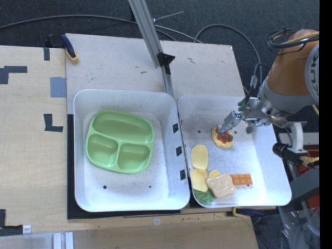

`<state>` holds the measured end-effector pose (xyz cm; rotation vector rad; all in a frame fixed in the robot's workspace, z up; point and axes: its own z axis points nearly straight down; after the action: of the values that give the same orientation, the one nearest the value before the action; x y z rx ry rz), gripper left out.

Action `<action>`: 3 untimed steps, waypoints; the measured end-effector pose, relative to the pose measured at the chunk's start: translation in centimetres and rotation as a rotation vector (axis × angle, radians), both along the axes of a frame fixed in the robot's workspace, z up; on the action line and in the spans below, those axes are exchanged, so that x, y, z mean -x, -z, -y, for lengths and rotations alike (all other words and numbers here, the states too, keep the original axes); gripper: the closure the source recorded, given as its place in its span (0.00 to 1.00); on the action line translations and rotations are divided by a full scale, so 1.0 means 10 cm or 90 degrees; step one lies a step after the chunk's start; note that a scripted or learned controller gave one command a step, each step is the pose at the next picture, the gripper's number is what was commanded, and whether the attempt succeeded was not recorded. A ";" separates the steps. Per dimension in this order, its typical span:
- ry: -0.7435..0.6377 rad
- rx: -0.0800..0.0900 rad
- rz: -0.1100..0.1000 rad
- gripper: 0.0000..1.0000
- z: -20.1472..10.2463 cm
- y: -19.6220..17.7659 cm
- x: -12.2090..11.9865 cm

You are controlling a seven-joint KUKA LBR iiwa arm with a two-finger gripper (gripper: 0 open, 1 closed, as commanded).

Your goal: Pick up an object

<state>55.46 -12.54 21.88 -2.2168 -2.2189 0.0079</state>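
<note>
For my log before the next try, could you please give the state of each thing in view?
Gripper: down over the round food piece.
Round food piece: flat in the right bin.
Green tray: upright in the left bin.
Yellow pieces: flat in the right bin.
Toast: flat, beside them.

No legible text, label, brand, number or sign anywhere.

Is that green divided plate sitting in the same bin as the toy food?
No, the green divided plate lies in the left bin, while the toy food pieces lie in the right bin.
</note>
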 end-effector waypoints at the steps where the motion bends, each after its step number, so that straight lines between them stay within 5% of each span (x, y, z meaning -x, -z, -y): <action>1: 0.000 -0.001 -0.001 0.00 0.00 0.64 0.06; 2: 0.000 0.000 0.000 0.00 0.05 1.10 0.09; 3: -0.001 -0.001 0.002 1.00 0.04 0.98 0.08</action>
<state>54.66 -12.94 12.13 -2.2153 -2.2225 0.0035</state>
